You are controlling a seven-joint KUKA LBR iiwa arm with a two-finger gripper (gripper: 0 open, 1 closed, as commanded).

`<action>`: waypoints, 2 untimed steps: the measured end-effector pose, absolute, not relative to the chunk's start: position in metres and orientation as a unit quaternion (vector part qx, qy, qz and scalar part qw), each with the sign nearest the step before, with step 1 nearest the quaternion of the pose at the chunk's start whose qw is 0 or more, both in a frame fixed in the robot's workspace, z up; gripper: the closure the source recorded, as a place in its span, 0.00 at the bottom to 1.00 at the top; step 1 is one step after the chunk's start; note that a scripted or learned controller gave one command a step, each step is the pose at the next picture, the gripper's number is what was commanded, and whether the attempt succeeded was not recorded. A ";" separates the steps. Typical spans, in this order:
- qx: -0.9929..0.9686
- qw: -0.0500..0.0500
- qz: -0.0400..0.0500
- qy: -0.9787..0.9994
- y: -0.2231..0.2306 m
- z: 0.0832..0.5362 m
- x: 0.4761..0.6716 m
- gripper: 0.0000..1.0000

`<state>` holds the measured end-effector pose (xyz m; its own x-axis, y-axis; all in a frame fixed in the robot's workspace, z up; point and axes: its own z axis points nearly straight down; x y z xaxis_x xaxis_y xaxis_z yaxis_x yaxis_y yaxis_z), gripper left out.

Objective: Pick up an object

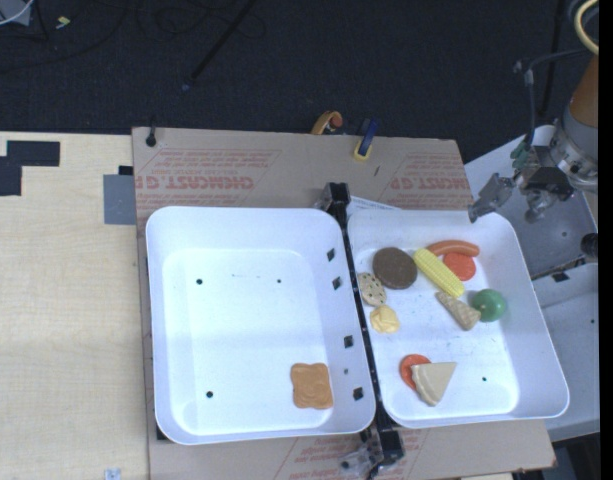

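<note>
Gripper (pixel 521 190) parked off the right white plastic bin's (pixel 542 368) top corner
Fingers look spread, gripping nothing; yellow plastic corn cob (pixel 438 271) lies inside.

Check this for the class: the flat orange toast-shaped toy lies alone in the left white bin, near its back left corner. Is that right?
Not quite. The camera view shows the flat orange toast-shaped toy alone in the left white bin, but it lies near the front right corner, close to the divider between the bins, not the back left corner.
</note>
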<state>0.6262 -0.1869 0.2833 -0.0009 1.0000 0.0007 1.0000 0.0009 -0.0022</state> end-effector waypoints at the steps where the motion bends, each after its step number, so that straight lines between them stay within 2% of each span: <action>1: -0.708 0.005 0.003 -0.706 -0.211 0.190 0.574 0.00; 2: -0.707 0.001 0.000 -0.707 -0.212 0.132 0.617 0.00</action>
